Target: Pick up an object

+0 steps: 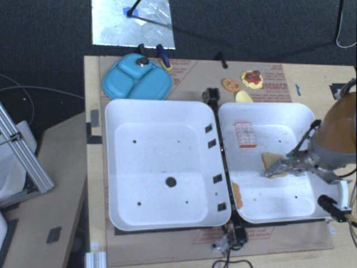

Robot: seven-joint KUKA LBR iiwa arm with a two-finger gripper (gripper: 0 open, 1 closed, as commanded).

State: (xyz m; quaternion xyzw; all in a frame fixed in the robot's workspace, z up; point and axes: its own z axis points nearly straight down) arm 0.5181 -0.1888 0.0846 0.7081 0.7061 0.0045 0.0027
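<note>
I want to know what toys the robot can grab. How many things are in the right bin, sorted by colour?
Tan or yellowish: 2, the tan piece beside the gripper and the tan piece at the left wall.
Red and white: 1, the flat card.
Total: 3 in the right bin.

My arm comes in from the right side of the frame. The orange band [339,128] above my wrist sits at the right edge, near the middle. Below it my grey wrist [329,156] points left. My gripper [273,172] is low down, at the right of the frame, reaching left. Its tips are dark and close together.
</note>
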